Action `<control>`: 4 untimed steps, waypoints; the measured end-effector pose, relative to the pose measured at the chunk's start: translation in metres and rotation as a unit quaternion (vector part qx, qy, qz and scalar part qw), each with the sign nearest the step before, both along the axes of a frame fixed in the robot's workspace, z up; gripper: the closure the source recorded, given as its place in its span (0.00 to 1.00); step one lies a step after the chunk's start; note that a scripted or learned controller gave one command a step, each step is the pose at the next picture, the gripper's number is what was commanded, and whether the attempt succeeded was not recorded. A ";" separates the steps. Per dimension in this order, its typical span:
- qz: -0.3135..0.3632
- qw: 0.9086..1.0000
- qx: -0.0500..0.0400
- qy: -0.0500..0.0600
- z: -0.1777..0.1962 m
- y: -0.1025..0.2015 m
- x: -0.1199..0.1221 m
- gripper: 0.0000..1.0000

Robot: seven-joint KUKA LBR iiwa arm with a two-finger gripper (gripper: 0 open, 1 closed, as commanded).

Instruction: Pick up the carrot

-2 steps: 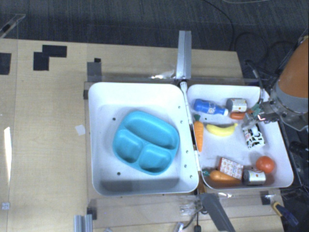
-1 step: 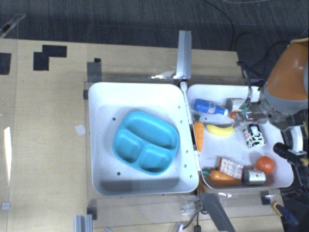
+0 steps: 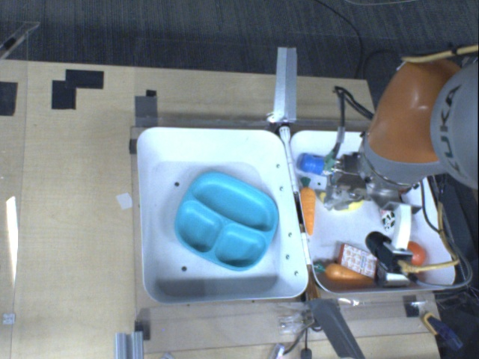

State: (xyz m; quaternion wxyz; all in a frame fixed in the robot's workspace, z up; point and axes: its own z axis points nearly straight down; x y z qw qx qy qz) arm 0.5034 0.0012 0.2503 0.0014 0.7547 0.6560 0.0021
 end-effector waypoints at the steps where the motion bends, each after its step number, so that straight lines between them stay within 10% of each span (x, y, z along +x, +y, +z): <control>1: 0.154 0.988 -0.002 0.000 0.001 -0.106 -0.015 1.00; 2: 0.156 0.988 -0.003 -0.002 0.012 -0.106 -0.013 1.00; 3: 0.200 0.980 -0.003 -0.001 0.028 -0.186 -0.011 1.00; 4: 0.257 0.966 -0.002 0.000 -0.012 -0.133 0.019 1.00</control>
